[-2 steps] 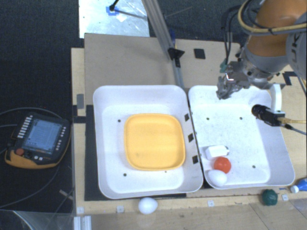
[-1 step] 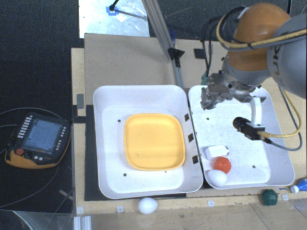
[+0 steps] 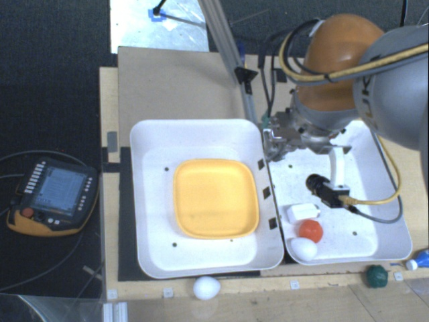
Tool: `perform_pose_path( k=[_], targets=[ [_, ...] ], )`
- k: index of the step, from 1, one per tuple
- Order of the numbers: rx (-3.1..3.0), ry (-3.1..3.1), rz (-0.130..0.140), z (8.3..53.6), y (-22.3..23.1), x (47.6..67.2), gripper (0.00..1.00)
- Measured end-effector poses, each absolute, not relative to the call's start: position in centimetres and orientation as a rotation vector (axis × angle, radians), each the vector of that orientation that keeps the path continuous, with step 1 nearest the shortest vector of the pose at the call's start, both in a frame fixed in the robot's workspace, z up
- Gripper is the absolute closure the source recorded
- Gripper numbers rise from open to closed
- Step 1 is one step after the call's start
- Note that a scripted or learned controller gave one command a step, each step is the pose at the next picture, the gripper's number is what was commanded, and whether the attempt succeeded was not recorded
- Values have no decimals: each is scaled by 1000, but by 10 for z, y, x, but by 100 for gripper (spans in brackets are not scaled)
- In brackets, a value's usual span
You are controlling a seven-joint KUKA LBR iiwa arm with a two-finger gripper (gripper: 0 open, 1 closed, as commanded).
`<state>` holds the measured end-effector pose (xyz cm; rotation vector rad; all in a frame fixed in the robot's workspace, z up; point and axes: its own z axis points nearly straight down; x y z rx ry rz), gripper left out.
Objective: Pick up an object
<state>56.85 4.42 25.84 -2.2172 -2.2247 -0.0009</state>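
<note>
The right bin [image 3: 385, 237] holds three small things near its front left corner: a white block [image 3: 303, 212], an orange-red ball [image 3: 310, 231] just in front of it, and a white egg-shaped object [image 3: 303, 249] against the front wall. My gripper [image 3: 273, 145] hangs at the back left of this bin, close to the wall shared with the left bin. It is well behind the three objects and apart from them. Nothing shows in its grasp. A black fitting with a yellow cable [image 3: 326, 190] sits below the wrist, just behind the white block.
A square yellow plate [image 3: 216, 198] lies in the middle of the left bin [image 3: 151, 146]. On the bench in front of the bins are a white egg [image 3: 206, 288] and a green ball [image 3: 376, 276]. A teach pendant [image 3: 50, 200] lies at far left.
</note>
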Motion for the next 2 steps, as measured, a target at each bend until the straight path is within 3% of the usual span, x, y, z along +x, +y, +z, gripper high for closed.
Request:
perform_pose_path(
  k=[1,2],
  targets=[
    [-2215,-2227,-1,245,99,551,100],
    [-2221,-2222,-1,246,97,551,0]
  ],
)
